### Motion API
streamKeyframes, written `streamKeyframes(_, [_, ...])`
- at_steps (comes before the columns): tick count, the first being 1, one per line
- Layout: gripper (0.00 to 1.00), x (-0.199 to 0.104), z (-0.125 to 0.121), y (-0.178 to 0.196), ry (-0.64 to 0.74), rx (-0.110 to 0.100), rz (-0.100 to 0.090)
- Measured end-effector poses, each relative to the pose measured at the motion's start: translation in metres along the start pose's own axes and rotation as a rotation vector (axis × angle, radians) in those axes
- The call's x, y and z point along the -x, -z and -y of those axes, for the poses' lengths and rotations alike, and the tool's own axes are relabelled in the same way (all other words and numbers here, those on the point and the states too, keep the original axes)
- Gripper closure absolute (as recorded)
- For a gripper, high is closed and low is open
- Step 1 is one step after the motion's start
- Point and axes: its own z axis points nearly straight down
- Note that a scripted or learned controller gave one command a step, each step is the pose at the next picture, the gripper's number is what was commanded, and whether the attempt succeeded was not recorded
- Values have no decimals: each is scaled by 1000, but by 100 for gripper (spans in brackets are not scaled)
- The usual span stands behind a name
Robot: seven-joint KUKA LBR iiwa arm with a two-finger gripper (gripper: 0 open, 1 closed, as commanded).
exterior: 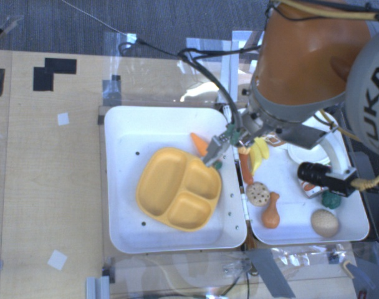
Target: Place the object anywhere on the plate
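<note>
A yellow plate [177, 189] with three compartments lies in the left white bin [124, 167]. My gripper [216, 151] hangs over the plate's far right edge, close to the wall between the bins. An orange carrot-shaped piece [199, 143] lies just left of the gripper, at the plate's far rim. Whether the gripper touches it cannot be made out. A small green bit [218, 164] shows right under the gripper tip.
The right bin [358, 229] holds a yellow banana-like piece [259, 153], a red sausage [244, 167], a spotted cookie [258, 194], a drumstick [271, 212], a beige egg shape [325, 222], a green item [331, 199] and a white dish [326, 147].
</note>
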Motion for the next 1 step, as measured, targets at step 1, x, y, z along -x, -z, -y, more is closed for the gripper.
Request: streamKeyframes(1, [100, -2, -3, 11, 12, 6, 2])
